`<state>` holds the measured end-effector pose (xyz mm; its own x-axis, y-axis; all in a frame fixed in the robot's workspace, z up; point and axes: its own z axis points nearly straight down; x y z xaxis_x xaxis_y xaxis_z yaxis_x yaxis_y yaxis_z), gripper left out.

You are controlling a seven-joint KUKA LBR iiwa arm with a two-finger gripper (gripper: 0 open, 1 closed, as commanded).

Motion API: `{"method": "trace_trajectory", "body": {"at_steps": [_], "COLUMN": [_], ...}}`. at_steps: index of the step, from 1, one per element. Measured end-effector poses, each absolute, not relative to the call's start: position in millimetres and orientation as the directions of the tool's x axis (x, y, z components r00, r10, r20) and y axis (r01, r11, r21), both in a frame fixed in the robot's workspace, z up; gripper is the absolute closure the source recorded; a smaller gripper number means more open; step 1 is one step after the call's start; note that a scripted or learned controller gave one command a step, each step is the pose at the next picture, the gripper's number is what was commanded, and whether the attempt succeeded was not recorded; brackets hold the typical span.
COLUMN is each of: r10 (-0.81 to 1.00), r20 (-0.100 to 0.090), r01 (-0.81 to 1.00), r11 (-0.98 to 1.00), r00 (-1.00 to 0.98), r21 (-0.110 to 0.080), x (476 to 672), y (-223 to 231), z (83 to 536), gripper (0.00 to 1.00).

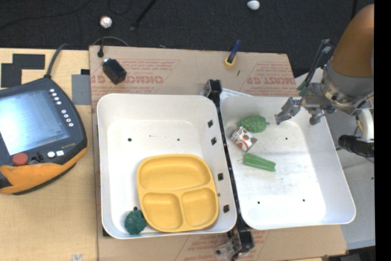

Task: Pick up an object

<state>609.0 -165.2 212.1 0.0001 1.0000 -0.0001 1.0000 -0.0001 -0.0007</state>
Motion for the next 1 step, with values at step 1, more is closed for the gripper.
{"method": "trace_trajectory", "body": {"at_steps": [1], "r10": [1.000], "r20": [0.005], "r01": [1.000], "r11": [0.008], "r00": [-0.008], "r21": [-0.004], "x": [577.0], "y": [-56.2], "z": [219.4], "gripper": [0.00]}}
